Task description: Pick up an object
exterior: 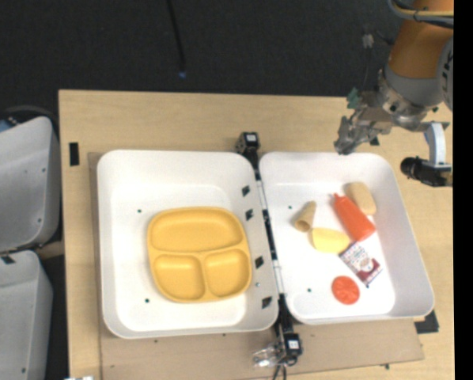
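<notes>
Camera view: orange bottle (354, 217) lies lengthwise, cap toward far rim, in right bin (410, 212) — well below gripper (349, 142), finger state indiscernible.

Colours: worktop (181, 121) light tan wood. Left bin (118, 236) and right bin (300, 180) both plain white. Divided tray (198, 253) in the left bin is solid yellow-orange. In the right bin: bottle (353, 217) orange-red, disc (346, 290) red, wedge (328, 239) pale yellow, cone piece (304, 216) tan, bread-like piece (361, 197) beige, packet (361, 263) white with dark red print. Arm (417, 50) has orange band over grey metal; gripper (353, 135) grey. Backdrop is black.
</notes>
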`<state>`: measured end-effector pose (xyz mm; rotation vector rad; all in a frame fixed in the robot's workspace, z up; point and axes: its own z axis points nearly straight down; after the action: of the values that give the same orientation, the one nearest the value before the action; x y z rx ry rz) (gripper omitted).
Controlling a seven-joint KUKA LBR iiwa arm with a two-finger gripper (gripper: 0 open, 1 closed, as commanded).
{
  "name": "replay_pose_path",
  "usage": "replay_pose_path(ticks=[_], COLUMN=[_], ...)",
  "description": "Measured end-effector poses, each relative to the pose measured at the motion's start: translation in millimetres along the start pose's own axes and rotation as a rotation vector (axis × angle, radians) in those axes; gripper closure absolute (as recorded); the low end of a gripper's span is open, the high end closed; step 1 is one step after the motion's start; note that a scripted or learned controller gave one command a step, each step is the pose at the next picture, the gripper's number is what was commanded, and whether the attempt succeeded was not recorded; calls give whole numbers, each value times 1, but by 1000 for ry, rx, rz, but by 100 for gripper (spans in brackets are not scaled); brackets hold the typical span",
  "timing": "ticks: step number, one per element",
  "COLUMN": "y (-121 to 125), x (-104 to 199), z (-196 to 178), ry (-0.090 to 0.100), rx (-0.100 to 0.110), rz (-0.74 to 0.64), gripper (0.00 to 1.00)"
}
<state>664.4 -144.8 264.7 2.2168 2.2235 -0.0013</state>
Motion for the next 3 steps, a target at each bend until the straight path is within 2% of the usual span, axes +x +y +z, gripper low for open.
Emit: replay_pose_path(ticks=[2,3], y=[11,10], x=[110,155], z=[22,30], ry=[2,2], rx=[0,1], rz=[-3,-2], gripper=[100,100])
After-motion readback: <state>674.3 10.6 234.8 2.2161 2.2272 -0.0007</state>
